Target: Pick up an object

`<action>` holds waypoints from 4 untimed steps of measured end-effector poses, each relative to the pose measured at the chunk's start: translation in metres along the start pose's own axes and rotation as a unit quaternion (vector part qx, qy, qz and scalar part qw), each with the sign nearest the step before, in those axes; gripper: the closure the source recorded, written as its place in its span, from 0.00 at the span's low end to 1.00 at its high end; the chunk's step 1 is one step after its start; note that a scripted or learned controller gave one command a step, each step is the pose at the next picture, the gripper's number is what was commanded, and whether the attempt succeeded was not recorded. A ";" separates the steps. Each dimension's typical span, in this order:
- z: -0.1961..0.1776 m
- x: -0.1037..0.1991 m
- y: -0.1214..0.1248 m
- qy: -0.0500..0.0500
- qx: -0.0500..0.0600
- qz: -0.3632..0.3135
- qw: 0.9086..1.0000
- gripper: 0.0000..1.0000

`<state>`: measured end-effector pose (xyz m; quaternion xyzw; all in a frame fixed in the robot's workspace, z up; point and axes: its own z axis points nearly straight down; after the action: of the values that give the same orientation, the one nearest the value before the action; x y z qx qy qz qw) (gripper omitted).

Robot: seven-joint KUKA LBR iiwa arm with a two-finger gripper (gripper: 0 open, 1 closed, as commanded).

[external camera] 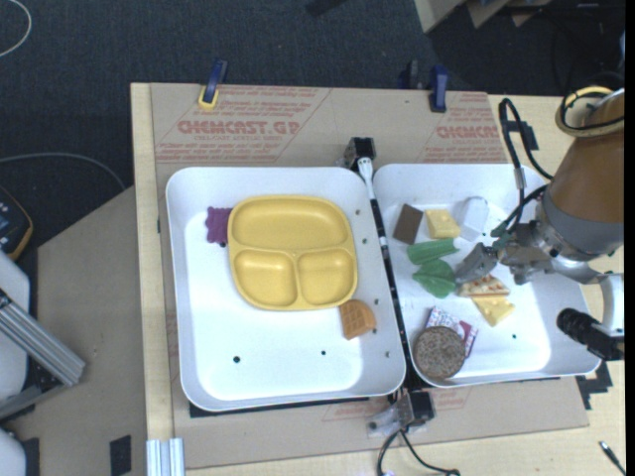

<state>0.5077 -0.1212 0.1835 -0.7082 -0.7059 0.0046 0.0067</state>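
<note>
Gripper (480,264) low in right bin (526,360), over green pieces (434,266) lying crosswise; grip unclear. Left bin (198,305): yellow tray (293,251).

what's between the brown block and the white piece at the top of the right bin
In the camera view, a pale yellow block lies between the brown block and the white piece, near the right bin's far wall.

Dark carpet floor (119,28) surrounds a cardboard-topped bench (298,117) with blue clamps (438,87).
</note>
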 end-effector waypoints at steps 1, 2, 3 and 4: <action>-0.007 0.000 0.003 -0.001 -0.007 -0.002 1.000 0.00; 0.037 0.004 -0.002 0.000 -0.005 -0.001 1.000 0.00; 0.081 0.009 -0.001 0.000 -0.005 -0.002 1.000 0.00; 0.097 0.010 0.002 -0.001 -0.011 -0.002 1.000 0.00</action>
<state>0.5077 -0.1107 0.0864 -0.7068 -0.7074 -0.0020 -0.0019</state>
